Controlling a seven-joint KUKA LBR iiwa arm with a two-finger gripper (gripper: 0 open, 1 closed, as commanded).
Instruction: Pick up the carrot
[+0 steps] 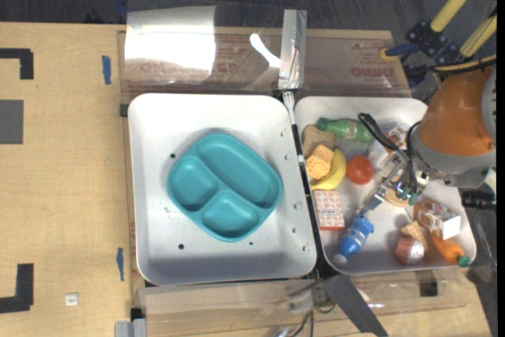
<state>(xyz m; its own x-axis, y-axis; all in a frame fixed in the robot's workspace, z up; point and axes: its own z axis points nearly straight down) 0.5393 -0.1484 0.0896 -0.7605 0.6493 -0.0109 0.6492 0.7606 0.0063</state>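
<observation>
Carrot (448, 250) lay in the right bin (465, 268), near its front right corner, just right of and below the pincer (392, 189). Whether the pincer was spread or pressed together could not be told.
</observation>
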